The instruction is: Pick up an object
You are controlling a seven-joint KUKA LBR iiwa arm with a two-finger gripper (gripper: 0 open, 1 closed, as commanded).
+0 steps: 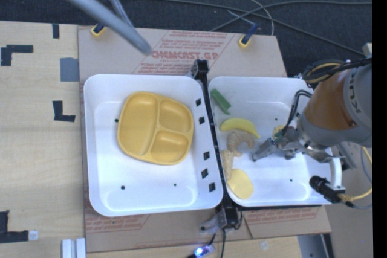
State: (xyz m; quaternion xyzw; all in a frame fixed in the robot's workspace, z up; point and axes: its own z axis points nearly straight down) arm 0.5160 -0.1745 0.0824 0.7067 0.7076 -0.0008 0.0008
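The pick is not yet done. The pincer (261,154) hangs low in the right bin (272,89), at the centre right of the frame; whether it grips anything cannot be told. Just beside it lie a yellow banana (239,125) and a beige piece (240,141), not lifted.

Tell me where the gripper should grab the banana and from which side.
Grip the banana across its narrow middle, coming straight down from above. It lies flat and curved on the right bin floor, with a beige piece close below it, so a side approach looks crowded.
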